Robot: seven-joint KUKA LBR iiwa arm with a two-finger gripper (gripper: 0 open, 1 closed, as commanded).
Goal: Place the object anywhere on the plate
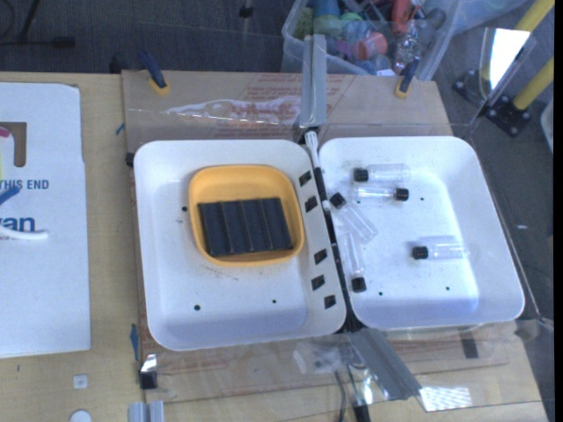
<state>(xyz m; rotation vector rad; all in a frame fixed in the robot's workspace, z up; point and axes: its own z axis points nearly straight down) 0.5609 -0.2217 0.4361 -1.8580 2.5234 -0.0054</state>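
A yellow plate [204, 188] sits in the middle of the left white bin [163, 262]. A dark grey ridged rectangular block [244, 226] lies flat on the plate, well inside its rim. Several clear plastic vials with black caps lie in the right white bin [466, 192]: one [380, 174] near the back, one [385, 194] just below it, one [437, 251] toward the right, and others [354, 236] close to the wall between the bins.
A row of small black tabs [318, 231] runs along the divide between the bins. A clear tub of colourful items [369, 16] stands behind the bench. A white printed sheet [44, 236] lies left of the bins.
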